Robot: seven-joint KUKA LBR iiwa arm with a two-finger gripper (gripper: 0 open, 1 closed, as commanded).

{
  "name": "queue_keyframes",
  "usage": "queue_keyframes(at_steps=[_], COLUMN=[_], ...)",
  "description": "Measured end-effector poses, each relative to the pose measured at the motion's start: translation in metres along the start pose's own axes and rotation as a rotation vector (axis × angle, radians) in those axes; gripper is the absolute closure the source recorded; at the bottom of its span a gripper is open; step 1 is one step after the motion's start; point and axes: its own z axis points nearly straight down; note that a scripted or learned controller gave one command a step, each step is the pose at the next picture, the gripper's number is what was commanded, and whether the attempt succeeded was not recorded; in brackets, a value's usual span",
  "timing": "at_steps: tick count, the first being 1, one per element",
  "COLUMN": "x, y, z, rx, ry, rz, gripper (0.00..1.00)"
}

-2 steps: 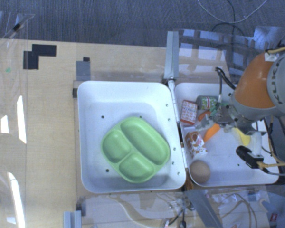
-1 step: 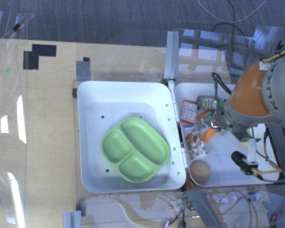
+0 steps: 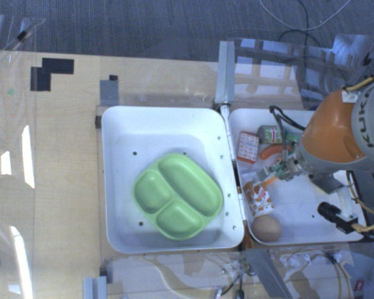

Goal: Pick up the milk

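The milk point(image 3: 259, 198) looks like a small white carton with red and orange print, lying on its side near the left wall of the right bin point(image 3: 311, 220). My gripper point(image 3: 282, 168) hangs low over the middle of that bin, just above and to the right of the carton. The arm's orange band point(image 3: 336, 132) hides much of the wrist. I see nothing held in the gripper.
A second red-and-white carton point(image 3: 247, 147), a green can point(image 3: 271, 134) and a red-orange piece point(image 3: 271, 152) lie at the bin's back left. A brown round item point(image 3: 267, 227) sits in the front left corner. The left bin point(image 3: 118, 167) holds a green divided plate point(image 3: 177, 195).
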Motion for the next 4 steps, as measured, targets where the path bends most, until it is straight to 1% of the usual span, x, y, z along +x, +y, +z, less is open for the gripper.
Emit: queue_keyframes(at_steps=[1, 2, 3, 4], x=[0.001, -0.017, -0.002, -0.015], y=[-0.005, -0.042, -0.036, -0.040], z=[-0.001, -0.083, -0.009, -0.092], rx=[-0.003, 0.060, 0.040, 0.055], ry=[-0.001, 0.041, 0.031, 0.046], rz=[-0.200, -0.329, -0.404, -0.512], gripper=[0.00, 0.00, 0.00, 0.00])
